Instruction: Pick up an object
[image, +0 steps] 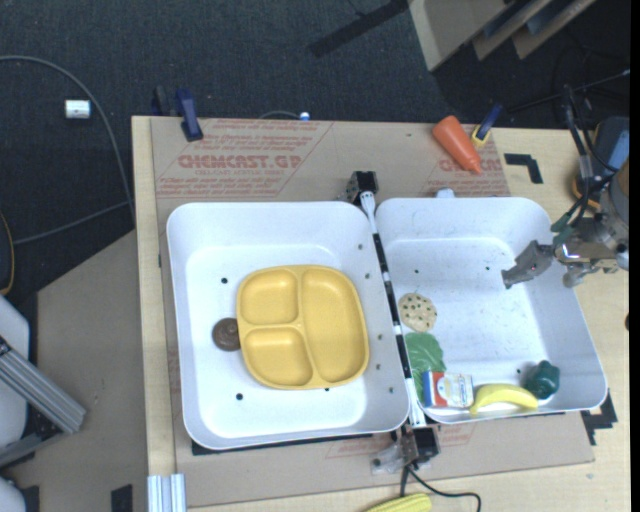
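The gripper (545, 262) hangs over the right bin (480, 225) near its right wall, fingers spread wide around nothing. Well apart, at the bin's near edge, a banana (503, 399) lies lengthwise along the wall, beside a small carton (444, 389) and a green leaf (424, 352). A cookie (417, 311) sits near the divider. The left bin (200, 240) holds a yellow plate (301, 327). The board (240, 160) underneath reads "CHEMCAST"; dark carpet (100, 50) lies beyond.

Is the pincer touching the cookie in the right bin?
Apart. The camera view shows bare white bin floor between the pincer at the right bin's far right and the cookie near its left wall.
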